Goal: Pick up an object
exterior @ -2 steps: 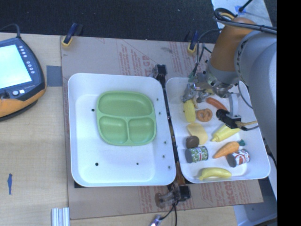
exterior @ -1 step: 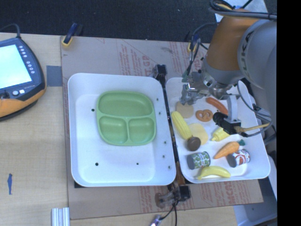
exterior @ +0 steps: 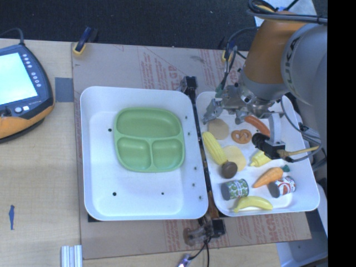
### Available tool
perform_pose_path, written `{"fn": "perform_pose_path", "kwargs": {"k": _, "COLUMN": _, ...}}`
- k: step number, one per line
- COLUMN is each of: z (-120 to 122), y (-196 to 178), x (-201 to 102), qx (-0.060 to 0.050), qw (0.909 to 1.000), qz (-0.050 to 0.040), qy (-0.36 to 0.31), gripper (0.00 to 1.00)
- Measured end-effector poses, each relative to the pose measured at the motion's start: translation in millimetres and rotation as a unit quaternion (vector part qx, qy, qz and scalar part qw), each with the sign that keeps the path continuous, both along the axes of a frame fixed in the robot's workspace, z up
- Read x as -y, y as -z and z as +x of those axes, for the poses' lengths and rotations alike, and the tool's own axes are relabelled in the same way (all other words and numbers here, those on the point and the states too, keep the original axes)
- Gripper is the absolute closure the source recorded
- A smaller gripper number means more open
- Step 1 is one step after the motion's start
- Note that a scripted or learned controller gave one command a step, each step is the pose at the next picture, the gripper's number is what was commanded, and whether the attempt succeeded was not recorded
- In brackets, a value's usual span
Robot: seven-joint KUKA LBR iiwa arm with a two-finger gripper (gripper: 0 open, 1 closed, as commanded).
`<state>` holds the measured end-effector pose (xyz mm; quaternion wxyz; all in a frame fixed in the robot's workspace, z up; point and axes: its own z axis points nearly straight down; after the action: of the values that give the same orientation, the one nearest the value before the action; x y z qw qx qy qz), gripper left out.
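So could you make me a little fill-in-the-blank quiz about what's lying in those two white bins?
1. The left bin holds a divided plate whose colour is ____.
2. The banana lies in the ____ bin.
3. The plate is divided into ____ compartments.
4. The corn cob lies to the ____ of the pretzel in the camera view.

Missing words: green; right; three; left

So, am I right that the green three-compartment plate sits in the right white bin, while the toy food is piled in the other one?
Not quite: the camera view shows the green three-compartment plate in the left white bin. The toy food, such as the yellow plastic banana and the orange plastic carrot, lies in the right white bin.
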<state>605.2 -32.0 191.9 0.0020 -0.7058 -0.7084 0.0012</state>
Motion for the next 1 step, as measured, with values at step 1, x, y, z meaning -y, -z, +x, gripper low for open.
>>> {"fn": "perform_pose_path", "kwargs": {"k": 1, "z": 39.1, "y": 0.1, "x": 46.8, "qx": 0.001, "qw": 1.0, "qz": -0.0007, "qy": 0.001, "gripper": 0.0}}
